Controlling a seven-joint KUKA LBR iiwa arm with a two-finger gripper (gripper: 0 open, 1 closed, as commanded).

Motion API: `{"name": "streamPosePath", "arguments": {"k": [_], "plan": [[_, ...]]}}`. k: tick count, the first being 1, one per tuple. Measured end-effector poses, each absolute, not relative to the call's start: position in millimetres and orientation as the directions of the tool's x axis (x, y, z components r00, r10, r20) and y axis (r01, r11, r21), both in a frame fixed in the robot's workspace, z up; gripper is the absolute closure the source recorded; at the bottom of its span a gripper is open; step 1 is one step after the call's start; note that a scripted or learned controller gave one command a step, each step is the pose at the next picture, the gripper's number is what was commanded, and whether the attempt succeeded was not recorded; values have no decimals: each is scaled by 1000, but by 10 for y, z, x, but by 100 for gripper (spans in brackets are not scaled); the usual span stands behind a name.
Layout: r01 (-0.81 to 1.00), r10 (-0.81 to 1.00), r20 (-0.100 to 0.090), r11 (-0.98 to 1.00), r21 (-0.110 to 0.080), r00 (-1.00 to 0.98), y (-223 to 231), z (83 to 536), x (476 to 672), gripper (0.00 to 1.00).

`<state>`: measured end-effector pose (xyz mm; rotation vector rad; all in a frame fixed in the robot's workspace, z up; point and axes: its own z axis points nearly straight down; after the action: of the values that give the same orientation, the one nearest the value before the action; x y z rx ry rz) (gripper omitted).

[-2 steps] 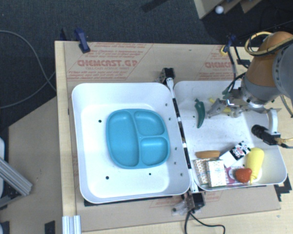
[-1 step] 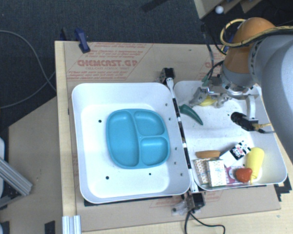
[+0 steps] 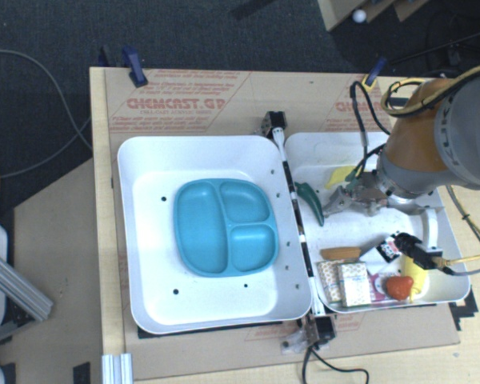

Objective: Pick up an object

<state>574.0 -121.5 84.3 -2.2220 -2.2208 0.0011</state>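
Dark carpet lies around the tabletop (image 3: 64,254), which carries a cardboard sheet (image 3: 224,94) with red print, pinned at its far edge by two blue clamps (image 3: 134,66). Two white bins sit side by side on the sheet, touching along one wall, with a black clip (image 3: 274,122) at the far end of that seam. The arm (image 3: 432,134) reaches in from the right over the right bin (image 3: 320,146), and its fingers (image 3: 344,201) hang low in the far half of that bin, pointing toward the shared wall. How far they are spread I cannot tell, nor whether anything sits between them. Just beside their tip, against the shared wall, lies a green thing (image 3: 308,201); whether they touch it is not clear. A yellow scrap (image 3: 342,174) lies just behind them. The rest of the right bin's load is crowded in its near half: a brown stick (image 3: 340,254), then a patterned box (image 3: 346,282) in the near corner by the shared wall, with a red thing (image 3: 398,287) and a yellow piece (image 3: 417,277) touching each other beside it. The left bin (image 3: 144,214) holds one blue divided plate (image 3: 224,226), lying flat near its middle, well apart from the fingers. A thin cable (image 3: 32,62) curls over the carpet at left.
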Motion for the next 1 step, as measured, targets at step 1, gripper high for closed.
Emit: {"name": "streamPosePath", "arguments": {"k": [1], "plan": [[1000, 1000, 1, 0, -1, 0, -1115, 842, 5015, 0]]}}
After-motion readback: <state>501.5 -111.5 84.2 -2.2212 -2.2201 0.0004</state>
